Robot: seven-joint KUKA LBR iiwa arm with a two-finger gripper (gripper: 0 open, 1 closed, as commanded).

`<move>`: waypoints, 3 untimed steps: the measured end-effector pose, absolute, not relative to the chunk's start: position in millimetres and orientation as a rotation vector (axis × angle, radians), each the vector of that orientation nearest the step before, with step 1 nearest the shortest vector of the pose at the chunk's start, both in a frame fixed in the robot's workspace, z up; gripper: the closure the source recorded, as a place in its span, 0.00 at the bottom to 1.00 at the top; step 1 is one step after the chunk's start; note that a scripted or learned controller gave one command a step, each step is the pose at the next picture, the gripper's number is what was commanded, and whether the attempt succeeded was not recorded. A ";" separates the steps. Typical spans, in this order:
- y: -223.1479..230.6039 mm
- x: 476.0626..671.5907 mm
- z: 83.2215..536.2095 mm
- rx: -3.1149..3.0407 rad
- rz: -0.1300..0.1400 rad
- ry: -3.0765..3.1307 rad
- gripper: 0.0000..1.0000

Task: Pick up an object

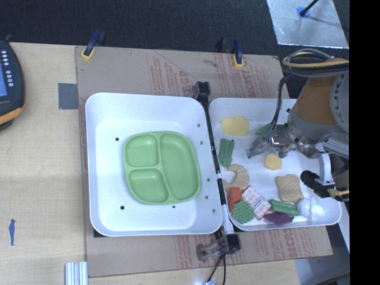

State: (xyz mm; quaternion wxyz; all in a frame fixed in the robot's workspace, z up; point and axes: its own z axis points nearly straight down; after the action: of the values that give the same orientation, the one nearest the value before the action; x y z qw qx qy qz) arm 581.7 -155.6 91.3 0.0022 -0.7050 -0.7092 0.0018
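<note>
The camera view looks down on two white bins set side by side on a brown cardboard sheet. The left bin contains one green divided plate, lying flat near its middle. The right bin contains the loose objects: a yellow disc toward the far edge, a long green piece near the left wall, a small yellow round piece, a tan bread-shaped piece, a beige curved piece, a red piece, a green dotted round piece, a small printed packet, a green stick, a purple piece and a white piece in the near right corner. The arm reaches in from the right (orange band visible above the wrist). Its gripper sits over the far middle of the right bin, between the yellow disc and the small yellow round piece. The opening of the pincer cannot be told, and nothing can be made out in its hold. All objects appear to lie on the bin floor. A yellow-and-black handheld controller rests at the left edge of the bench.
</note>
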 end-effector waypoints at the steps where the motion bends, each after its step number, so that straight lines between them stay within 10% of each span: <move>1: -160.3 637.3 92.9 -2.218 -0.002 -2.230 0.00; 2: -208.5 657.3 92.9 -2.221 0.002 -2.226 0.00; 3: -167.1 586.3 91.3 -2.212 0.008 -2.218 0.00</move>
State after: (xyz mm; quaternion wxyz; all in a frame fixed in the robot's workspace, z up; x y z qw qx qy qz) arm 586.3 -167.1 91.3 0.0047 -0.7061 -0.7081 0.0025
